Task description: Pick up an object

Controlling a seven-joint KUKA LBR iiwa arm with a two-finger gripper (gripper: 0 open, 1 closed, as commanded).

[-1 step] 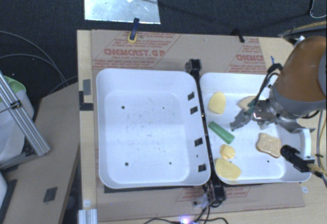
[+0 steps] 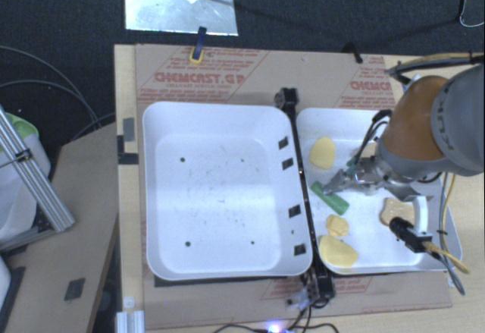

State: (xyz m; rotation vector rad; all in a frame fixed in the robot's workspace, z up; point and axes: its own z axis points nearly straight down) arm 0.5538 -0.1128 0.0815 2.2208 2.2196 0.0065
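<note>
In the right bin (image 2: 356, 120), my gripper (image 2: 327, 187) hangs low near the left wall, reaching in from the right. Its tip is right over the upper end of a green stick-like piece (image 2: 336, 202) lying on the bin floor. A yellow rounded piece (image 2: 323, 152) sits just behind the gripper. Two more yellow pieces, a small one (image 2: 337, 225) and a larger one (image 2: 338, 251), lie toward the front. A pale cream piece (image 2: 393, 209) lies under the wrist, partly hidden by the arm.
The left bin (image 2: 163, 123) stands beside the right one, with a black divider rail (image 2: 301, 195) between them. The grey and orange arm (image 2: 428, 127) covers the right bin's right side. A cardboard sheet (image 2: 227, 70) lies under both bins.
</note>
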